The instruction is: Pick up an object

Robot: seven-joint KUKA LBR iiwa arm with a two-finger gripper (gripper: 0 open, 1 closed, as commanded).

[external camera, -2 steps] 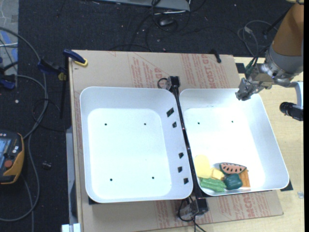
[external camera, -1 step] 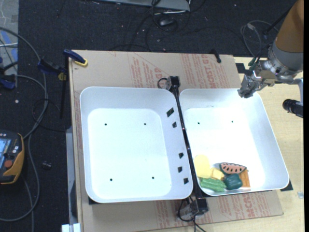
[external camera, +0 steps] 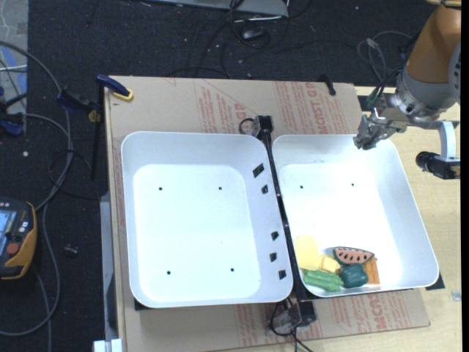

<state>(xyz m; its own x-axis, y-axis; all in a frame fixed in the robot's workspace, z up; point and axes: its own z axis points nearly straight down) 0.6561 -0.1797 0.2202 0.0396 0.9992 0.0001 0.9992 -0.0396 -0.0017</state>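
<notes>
Camera view shows the gripper (external camera: 365, 141), jaws' state unclear, above the right bin's (external camera: 410, 196) far rim, toys (external camera: 338, 268) unpicked.

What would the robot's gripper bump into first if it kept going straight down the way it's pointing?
Probably the right bin, near its far right corner. The gripper points down and a little left there, far from the toy pile. Depth is hard to judge, so rim or floor is unclear.
</notes>
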